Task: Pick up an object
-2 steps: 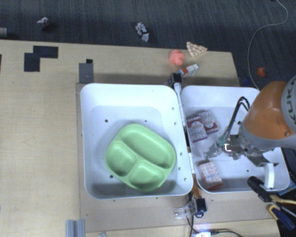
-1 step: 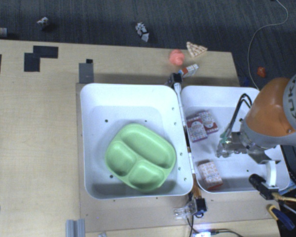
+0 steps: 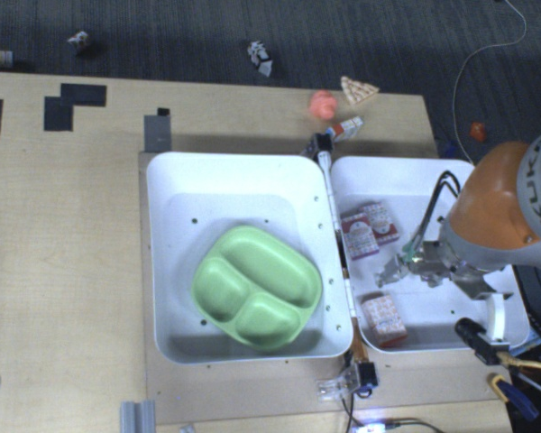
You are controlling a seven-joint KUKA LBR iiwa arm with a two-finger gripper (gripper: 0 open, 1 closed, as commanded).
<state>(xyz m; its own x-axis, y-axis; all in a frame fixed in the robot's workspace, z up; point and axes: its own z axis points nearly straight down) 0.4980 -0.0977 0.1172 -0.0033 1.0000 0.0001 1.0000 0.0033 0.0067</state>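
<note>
In the right bin (image 3: 433, 177) lie two red-and-white snack packets. One packet (image 3: 370, 229) is near the bin's left wall, the other packet (image 3: 383, 318) near its front left corner. My gripper (image 3: 395, 272) hangs low over the bin between the two packets, reaching in from the right below the orange band (image 3: 491, 207). Nothing is visibly held. The left bin (image 3: 176, 197) holds a green divided plate (image 3: 257, 285).
On the bench behind the bins lie a pink ball (image 3: 323, 105), a pizza-slice toy (image 3: 359, 89) and a small tube (image 3: 346, 129). Black cables run over the right bin's far right corner (image 3: 446, 186). A thin divider (image 3: 335, 233) separates the bins.
</note>
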